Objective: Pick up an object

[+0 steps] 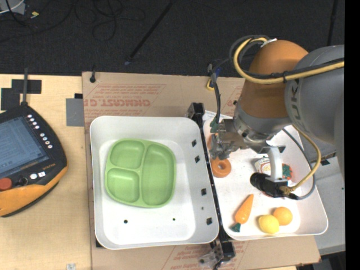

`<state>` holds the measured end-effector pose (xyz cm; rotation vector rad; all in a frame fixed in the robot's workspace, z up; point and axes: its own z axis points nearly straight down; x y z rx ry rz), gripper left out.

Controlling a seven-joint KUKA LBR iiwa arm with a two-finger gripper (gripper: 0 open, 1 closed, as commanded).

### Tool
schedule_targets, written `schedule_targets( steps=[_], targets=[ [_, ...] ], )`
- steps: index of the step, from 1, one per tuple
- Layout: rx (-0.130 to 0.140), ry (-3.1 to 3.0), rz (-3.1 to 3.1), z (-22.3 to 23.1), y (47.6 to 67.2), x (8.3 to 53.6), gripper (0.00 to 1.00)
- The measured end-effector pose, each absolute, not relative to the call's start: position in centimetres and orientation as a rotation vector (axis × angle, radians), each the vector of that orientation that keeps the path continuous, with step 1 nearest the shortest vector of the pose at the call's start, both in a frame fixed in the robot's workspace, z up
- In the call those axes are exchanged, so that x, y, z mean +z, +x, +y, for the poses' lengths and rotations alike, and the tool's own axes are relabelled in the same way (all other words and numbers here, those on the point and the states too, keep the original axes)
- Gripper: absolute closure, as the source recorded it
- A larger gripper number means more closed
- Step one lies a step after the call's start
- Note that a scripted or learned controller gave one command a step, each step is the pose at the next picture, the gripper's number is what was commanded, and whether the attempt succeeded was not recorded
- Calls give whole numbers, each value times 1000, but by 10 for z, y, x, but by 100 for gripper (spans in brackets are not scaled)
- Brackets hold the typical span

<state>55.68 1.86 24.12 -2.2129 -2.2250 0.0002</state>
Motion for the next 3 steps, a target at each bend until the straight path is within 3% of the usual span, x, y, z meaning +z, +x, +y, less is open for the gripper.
schedule_targets(
  steps=[1, 3],
  targets=[
    [1, -2214, -2225, 74, 582, 230, 100],
    [8, -2217, -2221, 88, 574, 221, 100]
  ],
)
